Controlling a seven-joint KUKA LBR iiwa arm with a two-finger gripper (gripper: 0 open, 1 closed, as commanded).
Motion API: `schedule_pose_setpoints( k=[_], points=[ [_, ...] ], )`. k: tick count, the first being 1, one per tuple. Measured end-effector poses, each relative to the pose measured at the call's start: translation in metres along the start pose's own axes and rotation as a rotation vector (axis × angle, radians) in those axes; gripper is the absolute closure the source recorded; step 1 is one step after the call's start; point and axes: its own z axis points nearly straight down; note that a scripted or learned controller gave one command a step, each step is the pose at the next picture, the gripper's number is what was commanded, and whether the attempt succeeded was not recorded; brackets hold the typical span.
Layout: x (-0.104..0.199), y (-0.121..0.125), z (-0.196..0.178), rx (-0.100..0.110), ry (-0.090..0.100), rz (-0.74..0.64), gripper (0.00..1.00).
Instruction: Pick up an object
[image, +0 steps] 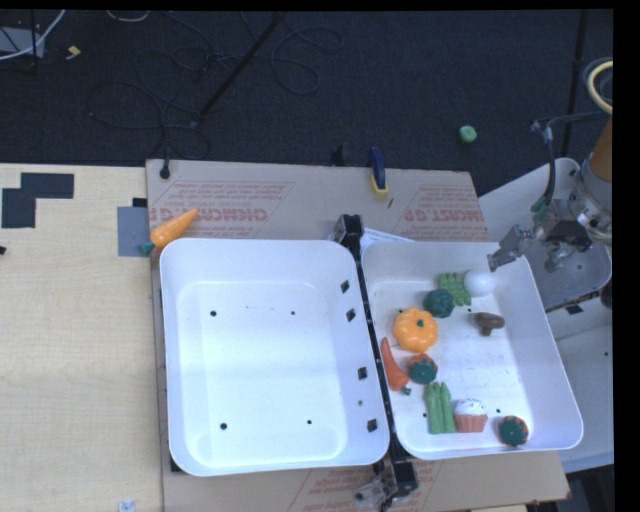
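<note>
White plastic toys crowd the right bin (560, 400) around the orange pumpkin (415, 328), and the end effector (540, 240), state indeterminable, sits beyond that bin's far right corner, so a descent risks striking the rim or nudging neighbours aside.

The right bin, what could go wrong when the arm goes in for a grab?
1. The toy pumpkin, red toy and dark green toy sit crowded, so the hand may catch two or none.
2. The green toy lies against the right bin wall, leaving little room.
</note>
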Motion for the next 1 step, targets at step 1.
schedule_pose_setpoints(
  k=[1],
  points=[
    [0.0718, 0.0099, 0.1727, 0.003, 0.002, -0.004, 0.00]
  ],
)
